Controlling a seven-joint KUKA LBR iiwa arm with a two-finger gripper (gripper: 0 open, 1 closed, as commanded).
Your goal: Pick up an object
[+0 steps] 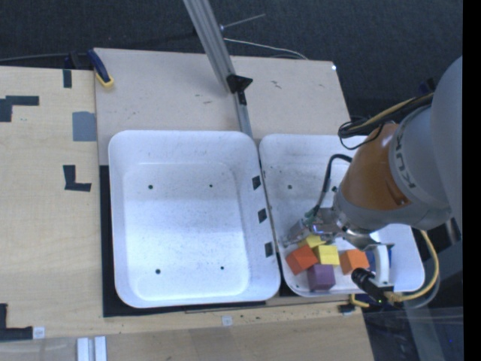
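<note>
Two white bins sit side by side on the bench (188,89); the left bin (180,216) gives open room. My gripper (319,228) hangs low in the right bin (301,164), near its front wall, over clustered blocks: orange block (302,259), yellow block (328,255), purple block (322,276). Whether my gripper is spread, I cannot tell.

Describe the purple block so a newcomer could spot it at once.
Look in the right bin, at the cluster of blocks near its front edge, under the arm's tool. The purple block sits frontmost, below the yellow block, and is the cluster's sole purple piece.
</note>
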